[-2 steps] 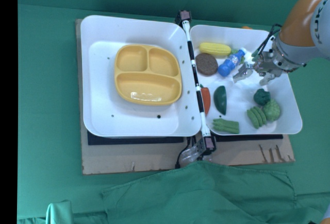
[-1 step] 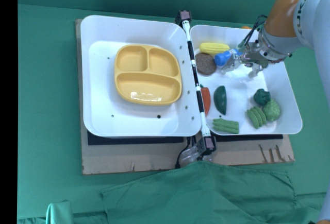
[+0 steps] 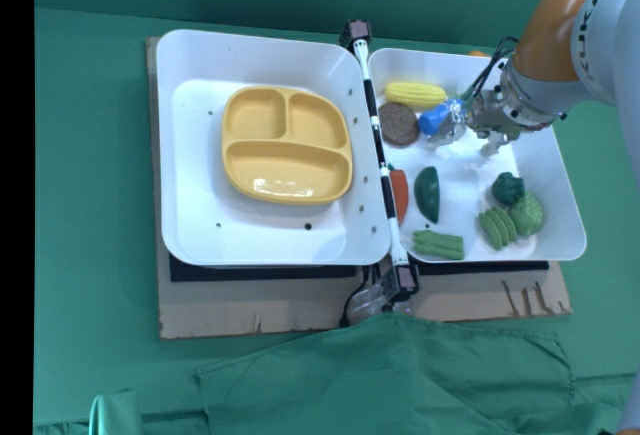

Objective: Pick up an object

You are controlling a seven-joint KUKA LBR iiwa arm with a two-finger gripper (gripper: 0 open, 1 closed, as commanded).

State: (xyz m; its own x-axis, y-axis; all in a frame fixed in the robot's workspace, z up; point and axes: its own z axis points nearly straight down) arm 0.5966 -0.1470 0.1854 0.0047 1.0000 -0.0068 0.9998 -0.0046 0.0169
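Presently, gripper (image 3: 462,115): upper right of frame, at blue object (image 3: 433,120); jaw state cannot be told.
Risk: corn (image 3: 415,93) and brown disc (image 3: 399,124) crowd it; grasp may slip.

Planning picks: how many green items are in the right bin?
5: dark pod mid-bin, beans at the front edge, broccoli, peas and a light green ball front right. The arm may hide more.

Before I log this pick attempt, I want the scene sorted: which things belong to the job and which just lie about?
In play:
gripper
blue object at its tip
corn cob
brown patty

Lying about:
yellow tray
carrot
dark green pepper
broccoli
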